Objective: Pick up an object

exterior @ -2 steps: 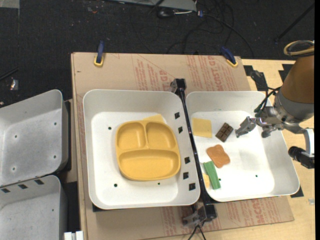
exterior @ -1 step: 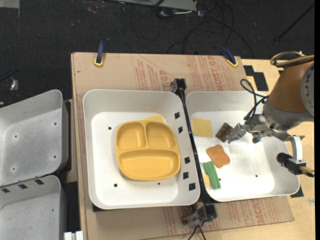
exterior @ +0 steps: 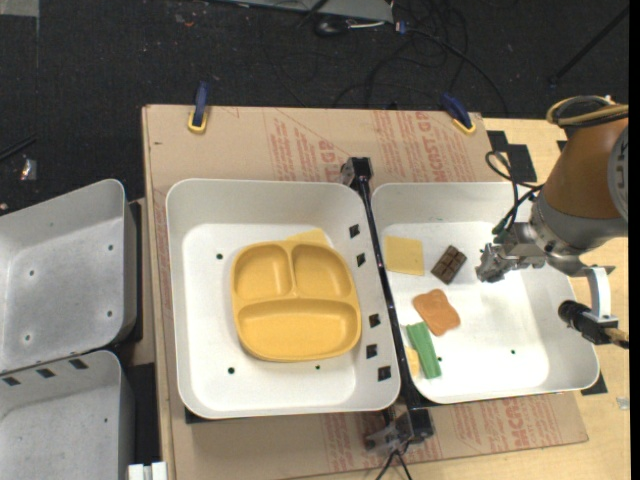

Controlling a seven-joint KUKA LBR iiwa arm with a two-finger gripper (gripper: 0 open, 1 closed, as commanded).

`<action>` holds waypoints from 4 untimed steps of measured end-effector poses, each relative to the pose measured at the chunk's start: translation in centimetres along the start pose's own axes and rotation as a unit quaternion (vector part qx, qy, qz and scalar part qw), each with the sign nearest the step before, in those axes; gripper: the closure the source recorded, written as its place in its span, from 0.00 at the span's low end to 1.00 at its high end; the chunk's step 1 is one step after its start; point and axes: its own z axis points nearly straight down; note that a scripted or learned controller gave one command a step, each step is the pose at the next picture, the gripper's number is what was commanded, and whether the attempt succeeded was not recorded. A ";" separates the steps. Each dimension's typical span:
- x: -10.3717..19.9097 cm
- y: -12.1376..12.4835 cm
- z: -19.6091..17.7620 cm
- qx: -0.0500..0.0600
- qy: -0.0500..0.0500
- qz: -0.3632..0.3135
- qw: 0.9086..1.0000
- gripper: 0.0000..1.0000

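The right bin (exterior: 520,368) holds a pale yellow square slice (exterior: 405,254), a small brown chocolate-like block (exterior: 449,262), an orange rounded piece (exterior: 437,311) and a green stick (exterior: 423,349). My gripper (exterior: 493,265) hangs low over the right bin's upper right part, a short way right of the brown block. The grey arm with its orange band (exterior: 585,158) comes in from the right. I see nothing between the fingers.
The left bin (exterior: 200,368) holds a yellow divided tray (exterior: 296,301). A black divider rail (exterior: 375,268) runs between the bins. Both bins sit on a cardboard sheet (exterior: 300,138). White panels (exterior: 60,258) lie at the far left.
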 end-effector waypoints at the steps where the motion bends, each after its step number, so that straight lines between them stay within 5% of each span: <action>1: -0.3 -0.6 -6.1 -0.002 -0.001 0.000 1.000 1.00; 2: -0.7 -1.3 -11.7 -0.003 -0.001 -0.001 1.000 1.00; 3: -0.7 -1.3 -13.0 -0.001 0.000 -0.001 1.000 1.00; 4: 4.3 -2.2 -13.6 0.001 0.001 -0.004 1.000 1.00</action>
